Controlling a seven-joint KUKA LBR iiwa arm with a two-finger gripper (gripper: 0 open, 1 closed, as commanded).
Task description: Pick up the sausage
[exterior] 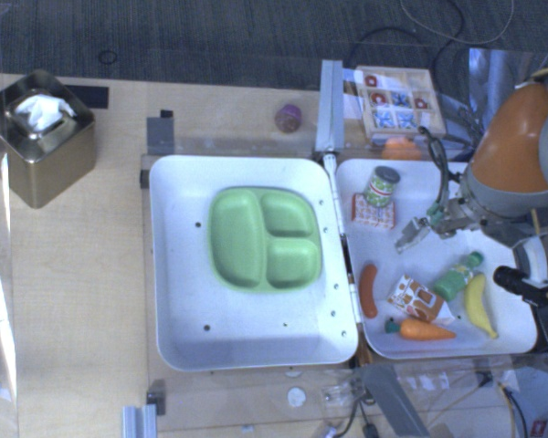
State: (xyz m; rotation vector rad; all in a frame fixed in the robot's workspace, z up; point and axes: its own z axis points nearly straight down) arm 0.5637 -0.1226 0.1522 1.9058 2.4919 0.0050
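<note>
The sausage (369,290) is a short reddish-brown link lying upright along the left wall of the right bin (521,340). My gripper (416,233) hangs over the middle of that bin, up and to the right of the sausage and apart from it. Its metal fingers (407,238) point left and stand slightly apart, with nothing between them.
In the right bin lie a small can (381,185), a patterned packet (374,213), a snack box (414,297), a carrot (421,330), a green bottle (456,279) and a banana (479,305). The left bin (178,245) holds a green divided plate (264,238). A tissue box (39,137) stands far left.
</note>
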